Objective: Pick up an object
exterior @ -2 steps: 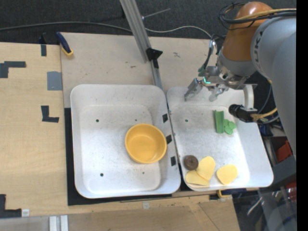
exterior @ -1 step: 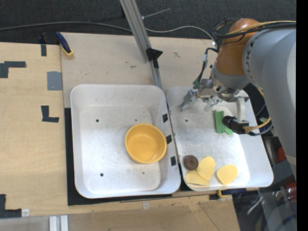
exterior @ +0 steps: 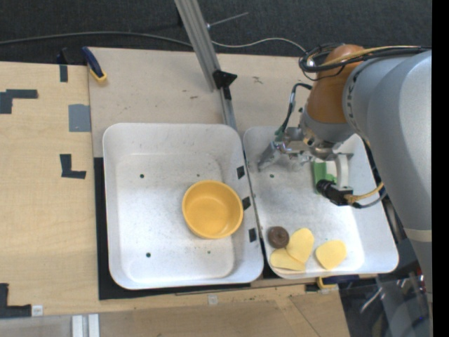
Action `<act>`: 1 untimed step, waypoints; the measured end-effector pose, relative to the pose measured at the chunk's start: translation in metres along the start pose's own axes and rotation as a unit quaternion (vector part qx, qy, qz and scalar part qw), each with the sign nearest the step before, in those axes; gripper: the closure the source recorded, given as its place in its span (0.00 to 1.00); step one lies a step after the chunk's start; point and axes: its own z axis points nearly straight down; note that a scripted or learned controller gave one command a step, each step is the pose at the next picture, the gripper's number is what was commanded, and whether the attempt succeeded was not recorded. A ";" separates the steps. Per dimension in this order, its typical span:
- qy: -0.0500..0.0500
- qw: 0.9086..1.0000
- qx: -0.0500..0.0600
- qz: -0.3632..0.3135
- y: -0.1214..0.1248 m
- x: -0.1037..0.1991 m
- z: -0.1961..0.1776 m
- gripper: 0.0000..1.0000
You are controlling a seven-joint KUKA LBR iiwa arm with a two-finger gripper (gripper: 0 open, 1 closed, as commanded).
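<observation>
The grey arm (exterior: 393,125) fills the right side of the bench (exterior: 42,188), its orange band (exterior: 330,93) above the wrist, and it reaches down over the far end of the right bin (exterior: 372,262). The left bin (exterior: 123,142) carries a yellow bowl (exterior: 212,208) near its right wall, toward the near edge. In the right bin, three pale yellow chip-like pieces (exterior: 309,250) lie bunched along the near edge, with a small dark brown disc (exterior: 278,236) touching the left one.

The gripper (exterior: 270,156) hangs near the far left corner of the right bin; whether the claw is spread or clenched cannot be told, and nothing can be seen in it. A green bit (exterior: 319,169) shows under the wrist, too hidden to name.

The likely trouble: the claw is well apart from the yellow pieces and the disc, so a descent here would probably meet bare bin floor. The pieces look flat and overlapping, so a grab could skid off or drag two together. Close to the bin wall, a finger could also catch the rim.
</observation>
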 end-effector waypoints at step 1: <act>0.000 1.000 -0.002 -0.001 0.000 0.001 0.017 0.00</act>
